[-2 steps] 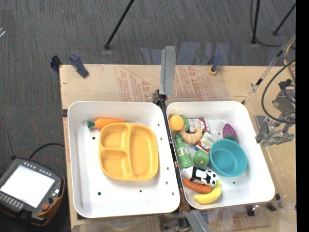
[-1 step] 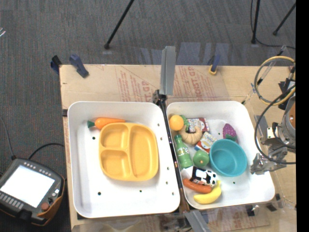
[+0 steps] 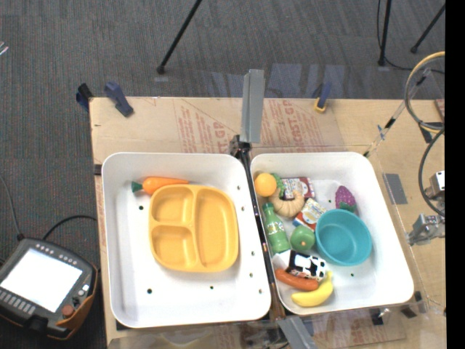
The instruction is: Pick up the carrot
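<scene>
Carrot (image 3: 161, 185) in the left bin (image 3: 116, 267), tip touching the yellow tray (image 3: 194, 227).

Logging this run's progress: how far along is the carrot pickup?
Nothing looks done yet. The carrot lies in the left bin, at the far edge of the yellow divided plate, with nothing gripping it. Nothing is in hand. The whole job is left: reaching over from the right, closing on the carrot and lifting it.
</scene>
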`<state>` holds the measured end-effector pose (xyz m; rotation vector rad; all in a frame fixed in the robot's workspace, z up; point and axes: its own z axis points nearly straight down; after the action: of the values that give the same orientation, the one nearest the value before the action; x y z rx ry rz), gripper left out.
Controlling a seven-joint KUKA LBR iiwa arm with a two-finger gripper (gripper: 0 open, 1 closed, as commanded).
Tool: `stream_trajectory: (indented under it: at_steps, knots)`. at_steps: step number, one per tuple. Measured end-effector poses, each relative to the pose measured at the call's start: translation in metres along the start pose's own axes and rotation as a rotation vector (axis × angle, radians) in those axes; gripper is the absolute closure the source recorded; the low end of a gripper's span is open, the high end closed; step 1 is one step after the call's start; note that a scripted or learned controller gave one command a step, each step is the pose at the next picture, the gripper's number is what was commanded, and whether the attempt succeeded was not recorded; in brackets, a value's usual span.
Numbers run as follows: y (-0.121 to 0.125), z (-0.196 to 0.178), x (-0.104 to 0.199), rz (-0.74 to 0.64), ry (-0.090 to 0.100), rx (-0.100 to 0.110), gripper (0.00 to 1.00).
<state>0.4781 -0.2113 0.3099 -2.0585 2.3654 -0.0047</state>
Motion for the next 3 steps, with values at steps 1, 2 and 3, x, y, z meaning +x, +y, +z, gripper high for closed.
stream_trajectory:
  at_steps: [1,2,3]
  knots:
    - [0.014,0.116,-0.072,0.048,-0.005,-0.019,1.00]
    - [-0.098,0.161,-0.116,0.228,-0.002,-0.011,1.00]
    - [0.001,0.093,-0.091,0.370,0.002,-0.003,1.00]
